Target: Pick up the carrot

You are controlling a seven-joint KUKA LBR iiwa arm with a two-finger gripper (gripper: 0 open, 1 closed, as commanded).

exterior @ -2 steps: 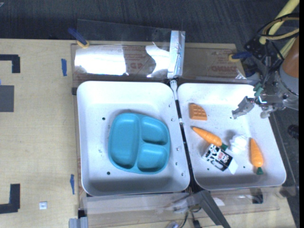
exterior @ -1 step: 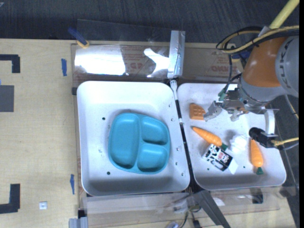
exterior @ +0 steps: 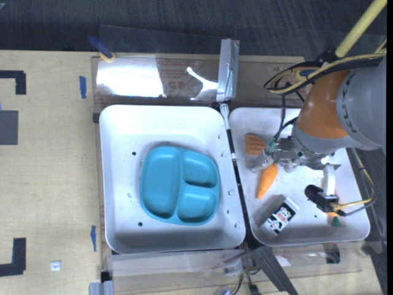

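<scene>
The gripper [exterior: 272, 154] sits low in the right bin [exterior: 353, 223], near that bin's left wall. Its metal tips are at the fat top end of the carrot [exterior: 266, 180]. It is too small and dim there to tell if the tips are spread apart or pinching the carrot. The carrot lies on the bin floor, tilted, with its thin point aimed at the front left corner of the bin. Just behind the carrot, close to the left wall, lies a small orange block [exterior: 253, 143]. A little black and white box [exterior: 281, 216] lies near the front edge of the same bin, with bare white floor between it and the carrot. The grey arm [exterior: 362, 106] with its orange band covers the back right part of the bin. The left bin [exterior: 116, 134] holds a blue tray [exterior: 180, 184] with three parts in the middle, and white floor shows all around it.
</scene>
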